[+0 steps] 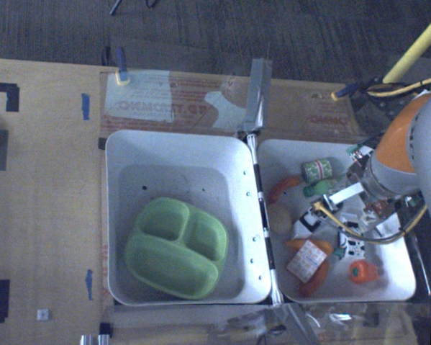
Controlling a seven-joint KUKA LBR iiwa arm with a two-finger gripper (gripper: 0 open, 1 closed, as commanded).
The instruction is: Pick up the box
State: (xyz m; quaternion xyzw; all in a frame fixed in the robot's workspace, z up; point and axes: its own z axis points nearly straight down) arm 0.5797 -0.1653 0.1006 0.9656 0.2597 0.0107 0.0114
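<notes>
The job is at its start: the box [307, 258] has not been picked up yet, and the hand [364, 216] is not on it. The box is small, white and orange. It lies flat in the right bin [393, 284], near the front wall and a bit toward the wall next to the left bin [129, 164]. It looks like it rests partly on a long orange thing [316, 281]. The arm [411, 142] comes in from the right, and the hand hangs low over the middle of the right bin, among the small toys there. The box is near the hand but apart from it, closer to the front and to the side of the left bin. I cannot tell if the hand is open or closed, and I see nothing held in it. I think the next move is for the hand to go across until it is right above the box, open up, turn to line up with the box's narrow sides, and then go straight down. A red-orange ball [363, 271] sits at the front on the other side, and a little can [316, 168] sits at the back. A green plate [175, 245] lies in the left bin, well away.
</notes>
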